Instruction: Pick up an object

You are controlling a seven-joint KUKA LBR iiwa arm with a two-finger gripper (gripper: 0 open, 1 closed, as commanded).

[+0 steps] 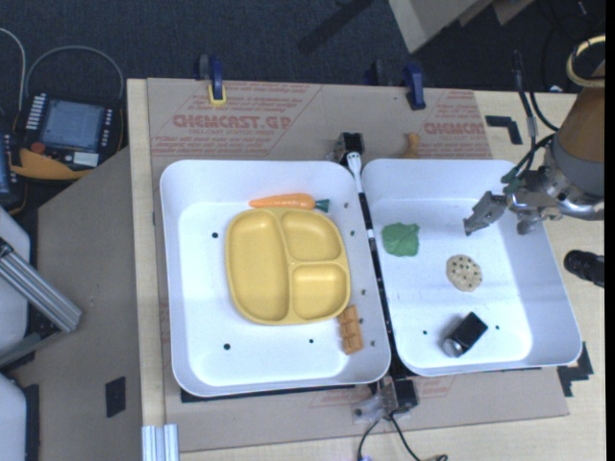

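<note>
Hand at right frame edge, over upper right bin, fingers spread, nothing gripped. Nearest pick candidates: cookie, green lump, black object, all spaced apart for clean approach.

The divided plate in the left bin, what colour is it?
The plate is yellow, seen in the camera view.

Arm: orange band, grey metal wrist w/ black cables; hand dark grey.
</note>
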